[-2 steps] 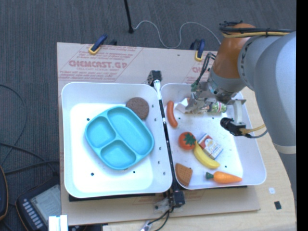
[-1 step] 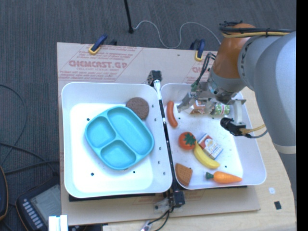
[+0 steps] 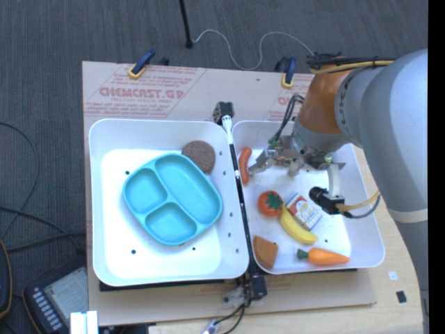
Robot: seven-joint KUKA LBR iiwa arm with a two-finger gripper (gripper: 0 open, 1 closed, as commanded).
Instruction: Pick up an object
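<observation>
Toy tomato (image 3: 270, 203) beside banana (image 3: 297, 227) in right bin (image 3: 368, 245); pincer (image 3: 270, 160) above, released, partly hidden under wrist.

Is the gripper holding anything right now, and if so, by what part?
Nothing is held. The gripper hangs over the right bin near the sausage, with no object between its fingers.

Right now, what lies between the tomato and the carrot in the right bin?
In the camera view, the banana lies between the tomato and the carrot, with the small carton beside it.
</observation>
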